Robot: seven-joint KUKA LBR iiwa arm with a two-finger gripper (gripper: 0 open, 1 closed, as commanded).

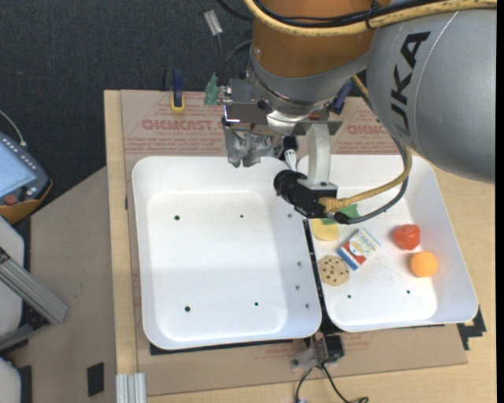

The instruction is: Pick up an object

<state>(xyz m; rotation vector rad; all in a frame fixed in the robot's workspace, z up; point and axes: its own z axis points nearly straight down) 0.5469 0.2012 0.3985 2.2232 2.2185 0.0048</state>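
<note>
- The grey arm (441, 79) with its orange band (311, 24) comes in from the right and hangs over the far edge of the two white bins.
- The gripper (248, 149) sits above the back rim of the left bin (157, 236); it is blurred and partly tucked under the wrist, so its state cannot be told.
- Nothing can be seen between its tips; it appears to carry no object.
- A black fitting (295, 189) with a yellowish cable (378, 193) hangs beside the wrist, over the divide between the bins.
- The right bin (449, 303) holds all the loose objects, gathered in its middle and right part.
- A yellow piece (324, 230) lies near the dividing rim, just below a small green item (348, 210).
- A round cookie (334, 271) rests in front of the yellow piece, close to the divide.
- A small red, white and blue box (360, 247) lies tilted just beside the cookie.
- A red object (407, 236) sits further right, with an orange ball (424, 264) near it, the two apart from each other.
- The bins stand on a brown cardboard sheet (142, 126).
</note>
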